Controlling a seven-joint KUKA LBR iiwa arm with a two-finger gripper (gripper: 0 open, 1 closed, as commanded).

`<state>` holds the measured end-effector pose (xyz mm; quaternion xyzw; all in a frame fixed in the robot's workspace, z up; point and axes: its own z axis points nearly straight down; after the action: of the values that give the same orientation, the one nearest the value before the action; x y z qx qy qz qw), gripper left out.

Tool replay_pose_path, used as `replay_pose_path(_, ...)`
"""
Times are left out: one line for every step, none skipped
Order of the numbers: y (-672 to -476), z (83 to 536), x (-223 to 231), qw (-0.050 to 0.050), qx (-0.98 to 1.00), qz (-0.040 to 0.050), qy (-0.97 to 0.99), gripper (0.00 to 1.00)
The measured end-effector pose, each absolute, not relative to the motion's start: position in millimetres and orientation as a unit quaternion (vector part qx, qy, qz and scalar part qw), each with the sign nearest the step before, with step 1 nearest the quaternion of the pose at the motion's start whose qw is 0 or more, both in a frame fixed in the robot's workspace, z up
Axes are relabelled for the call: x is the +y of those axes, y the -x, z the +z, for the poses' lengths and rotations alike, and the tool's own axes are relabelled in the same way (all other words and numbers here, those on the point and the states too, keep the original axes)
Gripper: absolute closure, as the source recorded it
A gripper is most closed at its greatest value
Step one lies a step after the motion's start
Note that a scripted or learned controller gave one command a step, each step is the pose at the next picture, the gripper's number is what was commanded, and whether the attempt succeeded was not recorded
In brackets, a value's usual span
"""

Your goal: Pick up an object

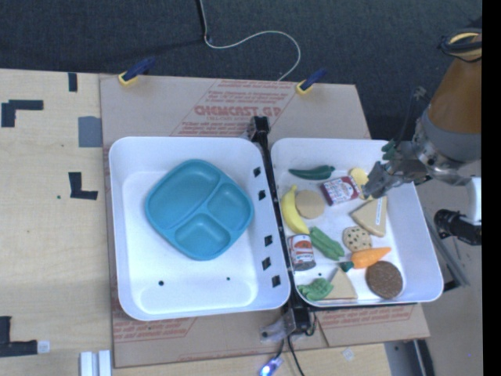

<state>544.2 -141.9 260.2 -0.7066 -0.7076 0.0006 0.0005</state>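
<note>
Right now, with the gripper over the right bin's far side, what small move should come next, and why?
Probably a short descent. The gripper hangs above the right bin with nothing visibly between its fingers, near the small yellow piece and the red-labelled packet. Both lie just left of it, so a slight leftward shift before lowering seems wise.

Dark carpet point(94, 22) behind — wooden bench point(47, 233), cardboard sheet point(227, 108) clamped on top.

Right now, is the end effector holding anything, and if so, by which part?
Cannot be told. The end effector hangs over the right bin near the cheese wedge, with no item visibly held.
</note>
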Motion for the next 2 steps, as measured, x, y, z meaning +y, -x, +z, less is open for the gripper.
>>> replay_pose_path(-639.3, 197.3, -101.0, 0.0, -0.71, 0.0001, 0.705, 1.0)
replay_pose_path(-609.0, 182.7, -27.2, 0.003, -0.71, 0.0008, 0.704, 1.0)
